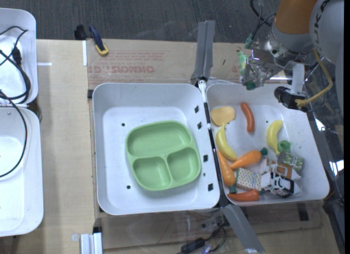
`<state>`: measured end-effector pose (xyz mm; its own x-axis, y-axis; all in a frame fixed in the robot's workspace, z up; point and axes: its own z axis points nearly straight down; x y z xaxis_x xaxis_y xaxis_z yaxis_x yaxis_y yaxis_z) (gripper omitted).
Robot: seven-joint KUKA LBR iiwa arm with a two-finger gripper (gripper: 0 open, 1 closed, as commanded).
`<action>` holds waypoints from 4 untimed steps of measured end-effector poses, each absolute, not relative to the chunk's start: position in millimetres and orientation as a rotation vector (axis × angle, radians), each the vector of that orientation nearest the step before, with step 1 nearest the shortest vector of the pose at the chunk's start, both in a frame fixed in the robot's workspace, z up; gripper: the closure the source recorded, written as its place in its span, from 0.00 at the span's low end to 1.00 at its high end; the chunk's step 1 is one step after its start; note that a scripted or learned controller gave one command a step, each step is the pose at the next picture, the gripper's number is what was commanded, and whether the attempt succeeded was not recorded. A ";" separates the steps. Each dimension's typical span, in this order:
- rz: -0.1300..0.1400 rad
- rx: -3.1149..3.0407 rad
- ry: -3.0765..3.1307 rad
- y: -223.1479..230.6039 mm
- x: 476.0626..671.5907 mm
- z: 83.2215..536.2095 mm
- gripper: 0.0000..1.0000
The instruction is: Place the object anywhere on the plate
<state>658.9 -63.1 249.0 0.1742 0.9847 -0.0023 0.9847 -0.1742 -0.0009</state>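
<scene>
While the claw [250, 78] hangs above the far-left corner of the right bin [317, 138], nothing is visibly lodged in it, and whether it is spread or pressed together cannot be told from this slant. The camera view shows the task's candidates all lying in that right bin: a pale yellow slice [222, 115] near its far-left corner, a red sausage [248, 117] just beside it, a banana [225, 144] along the left wall, a second banana [274, 134] toward the right wall, an orange carrot [246, 159] near the middle, another orange piece [226, 172] against the left wall, and a heap of small cartons [279, 176] with a red piece [244, 195] along the near edge. The green plate [162, 154], divided into three compartments, sits in the middle of the left bin [104, 138] with nothing on it.

Probable faults from this position:
- A descent near the bin's far-left corner may catch the rim or the divider between the bins, since the claw hovers close to both.
- The toys lie crowded; the carrot touches the banana by the left wall, so a grasp may drag a neighbour or slip off a rounded surface.
- A weak pinch could drop the object on the raised rims between the bins during transfer.

Surroundings: a grey upright bracket [205, 50] stands at the far end of the divider, in the likely transfer path. Black cables [13, 72] lie over white trays [16, 154] at the bench's left edge, well apart from the work.
</scene>
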 end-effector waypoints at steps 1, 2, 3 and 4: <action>-0.004 2.069 2.366 -67.2 650.3 220.1 1.00; -0.003 1.843 2.546 -16.4 597.8 199.7 1.00; -0.003 1.623 2.691 36.0 547.1 191.0 1.00; -0.002 1.714 2.633 65.9 541.3 256.6 1.00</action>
<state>541.3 65.9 256.6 -0.4048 0.9144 -0.0010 0.9144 0.4048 -0.0009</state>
